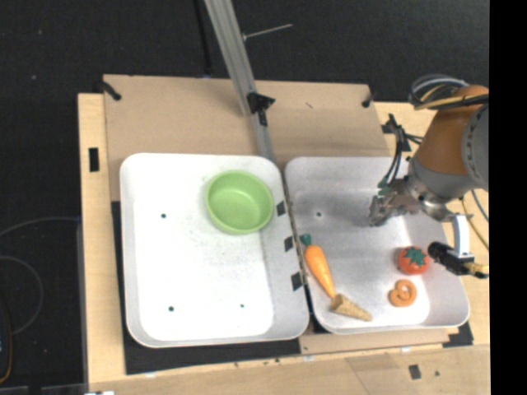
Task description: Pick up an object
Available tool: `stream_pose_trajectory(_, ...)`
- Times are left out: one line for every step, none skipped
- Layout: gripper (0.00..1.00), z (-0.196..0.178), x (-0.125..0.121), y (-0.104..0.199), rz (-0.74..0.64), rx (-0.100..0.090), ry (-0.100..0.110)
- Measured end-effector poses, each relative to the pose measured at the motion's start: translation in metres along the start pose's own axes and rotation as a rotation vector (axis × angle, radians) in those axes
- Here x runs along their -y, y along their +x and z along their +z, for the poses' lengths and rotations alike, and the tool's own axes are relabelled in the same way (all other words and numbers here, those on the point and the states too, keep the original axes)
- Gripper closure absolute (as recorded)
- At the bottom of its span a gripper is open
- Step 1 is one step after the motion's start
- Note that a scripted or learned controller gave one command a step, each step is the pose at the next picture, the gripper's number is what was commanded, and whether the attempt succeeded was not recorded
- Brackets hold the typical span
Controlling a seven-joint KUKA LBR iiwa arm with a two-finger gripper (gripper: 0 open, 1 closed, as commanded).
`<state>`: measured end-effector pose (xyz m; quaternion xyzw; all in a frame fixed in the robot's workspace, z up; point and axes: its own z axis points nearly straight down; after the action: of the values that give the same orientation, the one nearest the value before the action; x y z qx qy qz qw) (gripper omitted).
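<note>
While 2 white bins are seen side by side, the right bin [346, 179] carries the loose items. Nearest, at its 6 o'clock edge, a tan wedge [352, 308] is found, touching the carrot [319, 268] at 7 o'clock. A pretzel [403, 293] and a tomato [413, 259] are placed at 4 o'clock. Farther, the gripper [380, 213] is lowered near the bin's centre; whether its fingers are parted cannot be told. A green bowl [240, 202] is set at 1 o'clock in the left bin [165, 286].
</note>
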<state>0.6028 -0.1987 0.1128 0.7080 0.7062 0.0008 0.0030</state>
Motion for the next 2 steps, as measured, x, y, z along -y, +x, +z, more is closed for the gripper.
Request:
stream_pose_trajectory(1.00, -0.047, -0.003, 0.006, -0.006, -0.002, -0.001)
stream_pose_trajectory(1.00, -0.098, -0.004, 0.005, -0.006, -0.002, 0.003)
